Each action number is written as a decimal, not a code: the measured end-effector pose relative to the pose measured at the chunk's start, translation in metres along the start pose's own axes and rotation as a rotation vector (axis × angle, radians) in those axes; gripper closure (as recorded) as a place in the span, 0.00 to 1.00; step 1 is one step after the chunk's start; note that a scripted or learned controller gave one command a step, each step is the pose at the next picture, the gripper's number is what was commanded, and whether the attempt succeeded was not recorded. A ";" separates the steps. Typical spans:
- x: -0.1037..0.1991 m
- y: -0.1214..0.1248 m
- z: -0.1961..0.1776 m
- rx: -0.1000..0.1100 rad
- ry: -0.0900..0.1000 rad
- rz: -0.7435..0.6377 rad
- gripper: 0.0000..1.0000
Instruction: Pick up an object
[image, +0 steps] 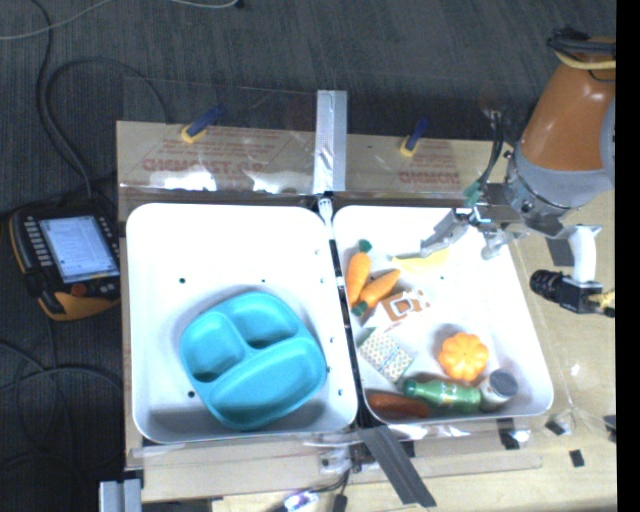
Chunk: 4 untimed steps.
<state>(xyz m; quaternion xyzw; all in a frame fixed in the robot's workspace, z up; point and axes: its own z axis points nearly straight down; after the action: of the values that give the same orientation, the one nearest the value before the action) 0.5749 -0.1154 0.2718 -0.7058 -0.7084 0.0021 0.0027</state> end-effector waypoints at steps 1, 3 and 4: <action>-0.031 -0.084 0.090 0.001 0.001 -0.016 0.00; -0.082 -0.068 0.090 -0.002 0.001 -0.113 0.00; -0.061 -0.087 0.183 -0.013 -0.004 -0.258 0.00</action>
<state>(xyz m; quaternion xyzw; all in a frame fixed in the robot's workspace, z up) 0.4869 -0.1764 0.0890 -0.6089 -0.7933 -0.0015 -0.0033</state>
